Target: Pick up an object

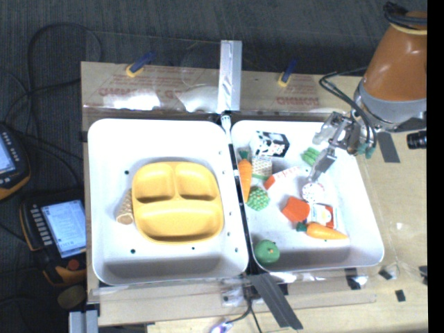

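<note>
Fingers on the gripper point down over the right bin; from where I stand I cannot tell how far apart they are, and nothing sits between them. Just below lies a small white packet, beside an orange carrot. A straight, centred descent would serve best.

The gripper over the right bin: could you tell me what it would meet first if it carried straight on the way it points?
Likely the small white-and-red packet just past the gripper, which angles down and leftward into the right bin; depth is unclear.
</note>
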You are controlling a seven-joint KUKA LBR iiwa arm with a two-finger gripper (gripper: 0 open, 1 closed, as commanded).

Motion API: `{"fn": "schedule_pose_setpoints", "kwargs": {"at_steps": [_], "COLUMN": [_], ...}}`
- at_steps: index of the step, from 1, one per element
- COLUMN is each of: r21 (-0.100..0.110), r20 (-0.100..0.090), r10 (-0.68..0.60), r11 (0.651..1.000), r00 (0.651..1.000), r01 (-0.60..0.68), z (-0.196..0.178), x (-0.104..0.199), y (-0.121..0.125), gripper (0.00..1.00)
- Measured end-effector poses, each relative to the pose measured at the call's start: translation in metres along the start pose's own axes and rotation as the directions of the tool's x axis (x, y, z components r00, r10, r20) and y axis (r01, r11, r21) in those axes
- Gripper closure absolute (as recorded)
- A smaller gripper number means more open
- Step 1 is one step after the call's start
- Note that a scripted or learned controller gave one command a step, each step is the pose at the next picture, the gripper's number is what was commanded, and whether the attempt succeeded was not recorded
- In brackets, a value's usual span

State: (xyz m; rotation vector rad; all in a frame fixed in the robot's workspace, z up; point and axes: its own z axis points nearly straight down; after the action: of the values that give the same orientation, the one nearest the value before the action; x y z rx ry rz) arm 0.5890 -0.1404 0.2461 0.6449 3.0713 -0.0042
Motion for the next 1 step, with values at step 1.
{"fn": "schedule_pose_setpoints", "kwargs": {"at_steps": [1], "r21": [-0.001], "r20": [-0.005], "r10": [0.162], "r11": [0.987], "r00": [0.987], "r01": [-0.162], "z": [0.1100], "x": [0.0125], "y": [-0.0430], "gripper": [0.00]}}
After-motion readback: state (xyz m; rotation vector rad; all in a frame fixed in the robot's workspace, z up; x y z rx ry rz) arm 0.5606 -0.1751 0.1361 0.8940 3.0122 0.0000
